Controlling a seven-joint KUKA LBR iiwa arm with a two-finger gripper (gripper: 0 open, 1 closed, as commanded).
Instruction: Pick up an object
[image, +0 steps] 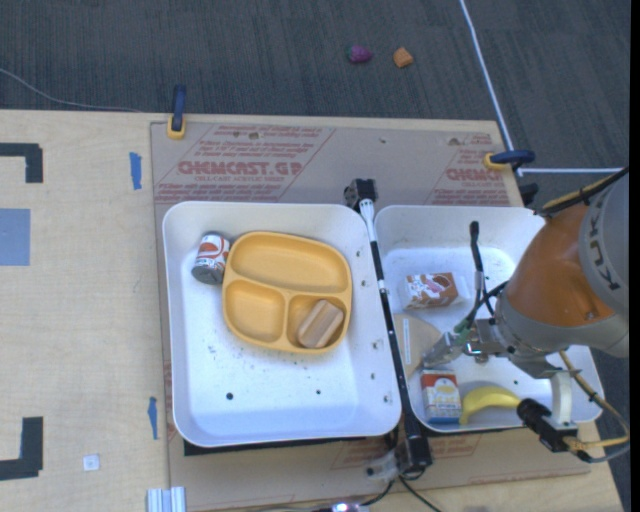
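In the right bin (520, 225) my gripper (447, 350) hangs low over the floor, near the bin's left wall. Just below it stands a small red-and-white carton (440, 394), and a yellow banana (489, 403) lies to the right of the carton. Above the gripper lies a brown-and-white snack packet (432, 290). A pale flat piece (420, 330) rests just left of the gripper. I see nothing held in the gripper.
The left bin (280, 400) holds a yellow divided plate (285, 262) with a tan bread-like piece (320, 323) in its lower right compartment. A crushed can (209, 258) lies beside the plate's left rim. Clamps (177, 112) (508, 157) hold the cardboard base.
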